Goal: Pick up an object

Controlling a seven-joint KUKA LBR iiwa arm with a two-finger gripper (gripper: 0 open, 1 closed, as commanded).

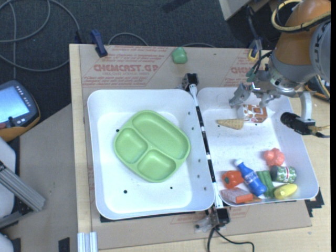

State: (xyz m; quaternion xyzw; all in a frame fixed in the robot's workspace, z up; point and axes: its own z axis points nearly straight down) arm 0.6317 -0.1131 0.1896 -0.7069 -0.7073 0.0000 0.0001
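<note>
Left bin: one green divided plate, sits center, white floor free all round it. Right bin: white/orange patterned cup at upper part of frame, tan cone just left of it and slightly lower. Lower right corner is a tight pile: blue bottle, orange-red piece, pink-red ball, green can, yellow piece, red piece at the rim. Middle of right bin open, plenty of room betw cone and pile.

Gripper low over upper right bin, at the cup, near back rim. Can't tell if the claw is clenched or released, or if it has the cup.

Outside bins: green ball on the board, top center; blue clip at top left corner of board.
</note>
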